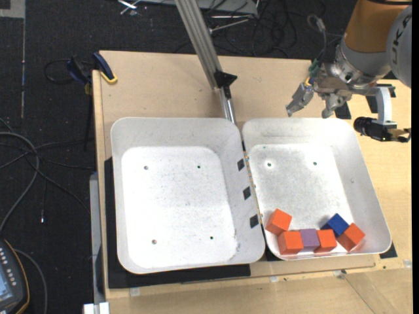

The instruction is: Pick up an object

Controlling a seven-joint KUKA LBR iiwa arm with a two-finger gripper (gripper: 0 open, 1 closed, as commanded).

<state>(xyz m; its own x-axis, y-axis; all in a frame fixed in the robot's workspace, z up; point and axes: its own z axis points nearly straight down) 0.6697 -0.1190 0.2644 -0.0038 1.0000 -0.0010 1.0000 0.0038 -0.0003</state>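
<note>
Pincer [313, 107] spread and bare above right bin's [364, 175] far rim, arm [374, 25] cut off at top right, blocks [314, 235] huddled in near corner

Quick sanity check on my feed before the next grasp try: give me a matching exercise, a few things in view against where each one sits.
Things:
1. gripper
2. blue block
3. purple block
4. left bin

Places:
a. between two orange blocks in the near row of the right bin
b. above the far edge of the right bin, fingers spread
c. beside the right bin, toward the view's left
d. just behind the near row, next to the rightmost orange block

Pairs: 1-b, 2-d, 3-a, 4-c
</note>
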